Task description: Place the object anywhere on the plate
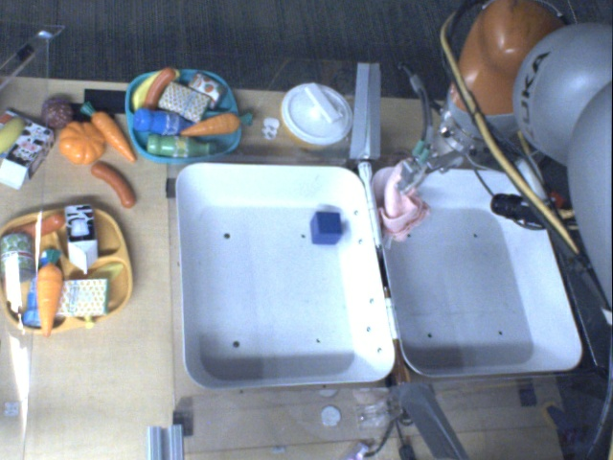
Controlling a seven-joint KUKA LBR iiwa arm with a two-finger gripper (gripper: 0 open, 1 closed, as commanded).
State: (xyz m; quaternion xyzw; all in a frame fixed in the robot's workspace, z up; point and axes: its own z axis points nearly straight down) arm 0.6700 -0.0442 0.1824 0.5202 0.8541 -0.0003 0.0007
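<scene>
A pale wooden bench (144, 353) carries two shallow white bins side by side, with dark carpet beyond its far edge. My arm (565, 84) comes in from the right, its orange band (498, 46) up near the top of the view. My pincer (414, 172) sits over the far left corner of the right bin (498, 343), just beside the divider between the bins. Its fingers are closed on a soft pink object (402, 211), which hangs below them and droops against the bin's left wall.

In the left bin (268, 353) a small blue cube (327, 226) lies alone, right of centre and toward the far side, well apart from the pink object.

Beyond the left bin stands a white plate (316, 113) with a yellowish rim, near the far edge of the bench. To its left a blue bowl (182, 115) holds toy food; a yellow tray (65, 271) with more toys sits at the bench's left side
</scene>
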